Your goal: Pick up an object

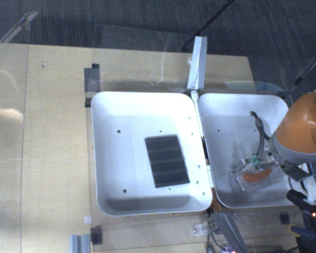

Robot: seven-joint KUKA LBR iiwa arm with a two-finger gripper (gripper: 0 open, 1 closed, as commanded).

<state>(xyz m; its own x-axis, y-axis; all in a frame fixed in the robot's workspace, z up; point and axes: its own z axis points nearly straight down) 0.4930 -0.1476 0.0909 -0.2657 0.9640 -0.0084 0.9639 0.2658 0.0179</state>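
Wooden bench (47,157) across most of frame, dark carpet along top. Two white bins side by side mid-frame: left bin (107,141) centre, right bin (226,115) centre-right, rims touching along a shared edge. Grey metal bar (198,62) standing up from the junction at top centre.

Arm (304,128) in from right edge, orange band over grey wrist, above the right bin's right side. Cable (259,128) looped down from the wrist toward the bin floor.

Dark ribbed pad (167,161) flat in left bin, slightly right of the bin's centre, tilted, apart from all walls. Well apart from arm.

Gripper (255,165) low in right bin, lower-middle of that bin, clear-looking fingers hard to separate from white floor. Couldn't tell how wide apart or whether closed on anything. Orange object (254,176) on bin floor right at gripper tip, just below it in frame; touching or merely beside, couldn't tell. Green bit (257,162) near the tip, too small to identify.

Small black clamps (94,70) at the upper left corner of left bin and below its lower left corner. Wires and hardware at bottom edge, lower right.
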